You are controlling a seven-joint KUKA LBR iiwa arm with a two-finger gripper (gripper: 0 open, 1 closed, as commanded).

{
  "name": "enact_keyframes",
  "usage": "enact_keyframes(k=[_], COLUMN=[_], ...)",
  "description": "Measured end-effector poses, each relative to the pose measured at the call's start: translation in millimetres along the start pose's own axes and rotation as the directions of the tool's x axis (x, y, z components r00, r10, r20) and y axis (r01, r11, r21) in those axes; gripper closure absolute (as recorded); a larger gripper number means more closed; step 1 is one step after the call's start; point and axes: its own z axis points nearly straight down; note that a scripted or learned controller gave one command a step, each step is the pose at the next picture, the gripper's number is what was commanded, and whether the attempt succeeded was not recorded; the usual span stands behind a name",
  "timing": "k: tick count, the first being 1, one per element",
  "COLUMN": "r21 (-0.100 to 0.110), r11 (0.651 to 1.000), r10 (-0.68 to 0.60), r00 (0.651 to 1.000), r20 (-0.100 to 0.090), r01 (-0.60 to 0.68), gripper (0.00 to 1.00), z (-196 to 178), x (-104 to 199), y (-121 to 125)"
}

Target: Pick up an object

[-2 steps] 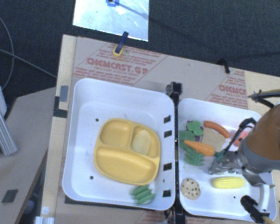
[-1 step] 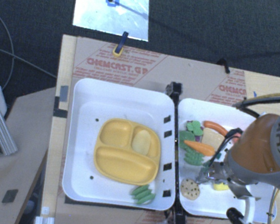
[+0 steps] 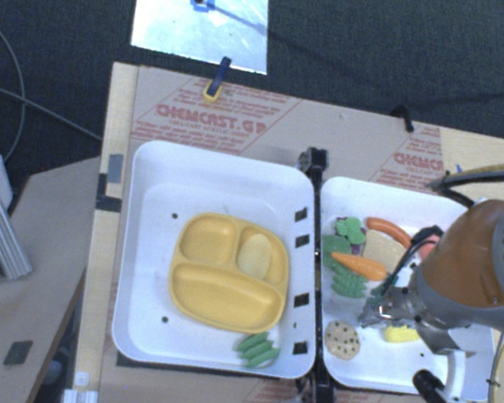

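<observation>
White bins (image 3: 148, 227) number two: one yellow tray (image 3: 226, 272) sits left, one cookie (image 3: 342, 339) at six o'clock right. Two carrots (image 3: 358, 266) lie there. I cannot tell the jaws' state.

My arm (image 3: 484, 266) covers the right bin's (image 3: 366, 377) far half; the cookie (image 3: 342, 338) and carrot (image 3: 357, 266) crowd its near side. Bare floor rings the yellow tray (image 3: 226, 272).

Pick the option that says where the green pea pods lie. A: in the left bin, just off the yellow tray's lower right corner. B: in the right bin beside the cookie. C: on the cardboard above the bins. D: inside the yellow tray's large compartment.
A: the green pea pods lie on the left bin floor, just outside the yellow tray at its lower right corner.
</observation>
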Motion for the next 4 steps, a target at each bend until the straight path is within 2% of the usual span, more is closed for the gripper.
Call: enact_keyframes(k=[1,2,3,4], r21=[-0.015,0.007,-0.004,0.009], r11=[1.000,1.000,1.000,1.000], r10=[-0.013,-0.006,0.009,0.004], r00=[1.000,1.000,1.000,1.000], r20=[-0.004,-0.004,0.005,-0.001], r01=[0.013,0.006,-0.009,-0.004], gripper=[1.00,1.00,1.00,1.00], z=[-95.2,-102.6,-134.8,-87.0], x=[100.5,151.9,64.2,67.7], y=[107.2,12.6,58.5,-2.0])
